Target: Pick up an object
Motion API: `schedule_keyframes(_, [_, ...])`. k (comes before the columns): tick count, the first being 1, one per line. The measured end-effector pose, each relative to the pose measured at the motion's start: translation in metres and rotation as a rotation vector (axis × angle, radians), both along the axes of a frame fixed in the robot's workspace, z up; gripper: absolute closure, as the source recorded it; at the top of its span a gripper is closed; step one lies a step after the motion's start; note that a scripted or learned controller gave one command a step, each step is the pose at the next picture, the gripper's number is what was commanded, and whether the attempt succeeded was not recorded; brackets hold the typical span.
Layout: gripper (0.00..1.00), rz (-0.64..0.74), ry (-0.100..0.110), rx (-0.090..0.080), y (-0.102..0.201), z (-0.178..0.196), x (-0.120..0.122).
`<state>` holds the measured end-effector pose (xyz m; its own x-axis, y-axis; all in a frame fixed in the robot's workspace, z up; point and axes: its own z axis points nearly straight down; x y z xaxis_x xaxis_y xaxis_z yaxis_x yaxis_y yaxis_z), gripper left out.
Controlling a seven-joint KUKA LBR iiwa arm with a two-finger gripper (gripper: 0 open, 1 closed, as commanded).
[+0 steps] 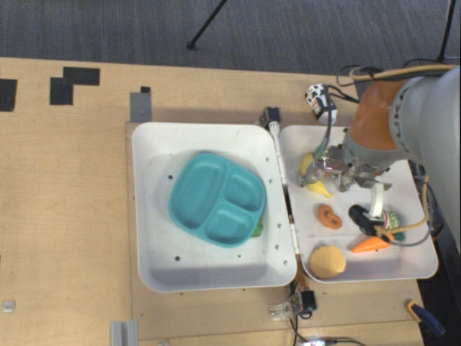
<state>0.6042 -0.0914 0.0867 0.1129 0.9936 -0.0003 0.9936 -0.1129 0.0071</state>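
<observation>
The end effector (333,170) is seen low in the right bin (414,262), just beside a yellow toy piece (318,187), judged to be the object aimed at because it lies nearest; whether the end effector is open or closed cannot be told. An orange curled piece (330,217), a toy carrot (371,245) and a round tan piece (328,261) are spread apart in the same bin, so each can be reached singly, while a teal divided plate (217,197) is set in the left bin (155,258). No brand, label or readable writing is found.
</observation>
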Motion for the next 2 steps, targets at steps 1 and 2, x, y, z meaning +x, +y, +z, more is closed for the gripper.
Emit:
schedule_keyframes(1, [1.0, 0.0, -0.005, -0.001, 0.0, 0.012, 0.002])
schedule_keyframes(2, [1.0, 0.119, 0.001, 0.001, 0.054, 0.145, -0.048])
